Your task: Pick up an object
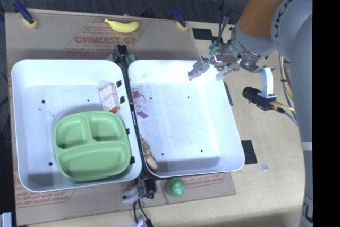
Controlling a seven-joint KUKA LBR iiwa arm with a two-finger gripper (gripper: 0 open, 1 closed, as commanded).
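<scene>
My gripper point(207, 73) hangs over the far right corner of the right bin point(212, 130), open, with nothing between its fingers. A small pink and white packet point(139, 103) lies by that bin's left wall. A tan object point(148, 157) rests in its near left corner. In the left bin point(32, 93) sits a green divided tray point(93, 144), with a small orange and white carton point(109, 97) just behind it. All of these are well to the left of the gripper.
A yellow banana point(122, 24) lies on the cardboard behind the bins. A green ball point(175, 186) sits on the cardboard in front of the right bin. Blue clamps point(25, 14) hold the cardboard's far edge.
</scene>
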